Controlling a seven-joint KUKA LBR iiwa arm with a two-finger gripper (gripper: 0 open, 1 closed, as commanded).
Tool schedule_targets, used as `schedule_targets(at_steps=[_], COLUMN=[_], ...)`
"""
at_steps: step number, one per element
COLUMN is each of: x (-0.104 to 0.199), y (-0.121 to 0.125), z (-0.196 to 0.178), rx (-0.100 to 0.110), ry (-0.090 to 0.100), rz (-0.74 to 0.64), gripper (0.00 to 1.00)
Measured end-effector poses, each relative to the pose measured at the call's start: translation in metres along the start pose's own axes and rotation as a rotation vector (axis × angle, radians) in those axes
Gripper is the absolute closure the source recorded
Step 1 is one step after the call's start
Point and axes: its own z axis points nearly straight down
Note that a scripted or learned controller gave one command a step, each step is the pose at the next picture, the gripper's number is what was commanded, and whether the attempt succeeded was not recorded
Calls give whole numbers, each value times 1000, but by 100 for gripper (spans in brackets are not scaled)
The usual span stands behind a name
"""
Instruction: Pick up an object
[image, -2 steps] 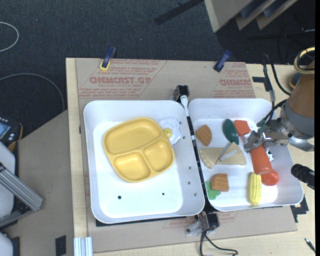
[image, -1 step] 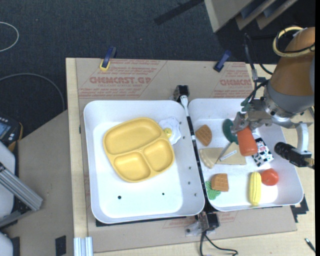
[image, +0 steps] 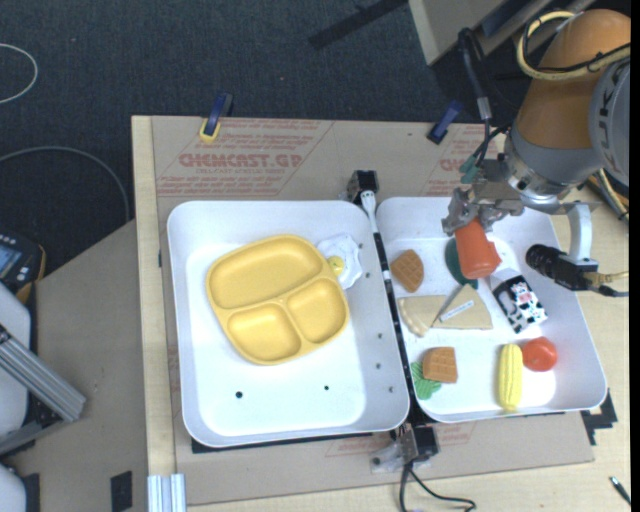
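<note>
orange carrot (image: 477, 251) just below tool (image: 470, 215).

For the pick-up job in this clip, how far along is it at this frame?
Done: the gripper has reached the right bin, sitting directly above an orange-red carrot-like toy. In hand: the toy's top meets the gripper, but whether it is clamped or lifted I cannot tell. Left: a confirmed lift. The corn, tomato and yellow divided plate lie apart from the gripper.
</note>
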Motion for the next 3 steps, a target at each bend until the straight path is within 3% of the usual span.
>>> schedule_targets(at_steps=[1,2,3], x=[27,26,25], y=[26,36,22], z=[15,13,6], rx=[3,2,8], ry=[0,-1,1], rz=[1,3,6], gripper=[100,100,100])
